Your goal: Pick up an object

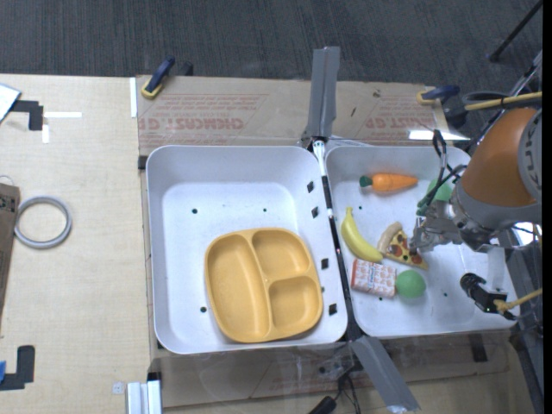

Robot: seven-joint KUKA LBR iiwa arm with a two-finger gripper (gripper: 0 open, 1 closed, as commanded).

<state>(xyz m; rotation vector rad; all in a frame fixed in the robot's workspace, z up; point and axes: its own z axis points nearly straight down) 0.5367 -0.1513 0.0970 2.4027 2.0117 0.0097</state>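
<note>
Bins sit side by side on my bench. I see the left bin (172,257) with a yellow tray (263,283) in it. That tray has three parts and lies toward the near side of its bin.

I see the right bin (448,304) with the toys in it. A carrot (392,182) lies at the far side. A banana (358,238) lies near the wall between both bins. A pizza slice (398,244) lies just right of it. A small red and white box (374,278) lies near the front, and a green ball (411,285) touches its right side.

My arm (504,162) comes in from the right, over the right bin. Its claw (424,235) hangs down just beside the pizza slice, at that slice's right edge. I cannot tell if the claw is wide or closed, because the arm blocks my look at it. I cannot tell if it touches the slice. Nothing looks lifted. Every toy lies flat on the floor of its bin.

A roll of tape (40,222) lies on the wood at the far left, well apart from both bins.
</note>
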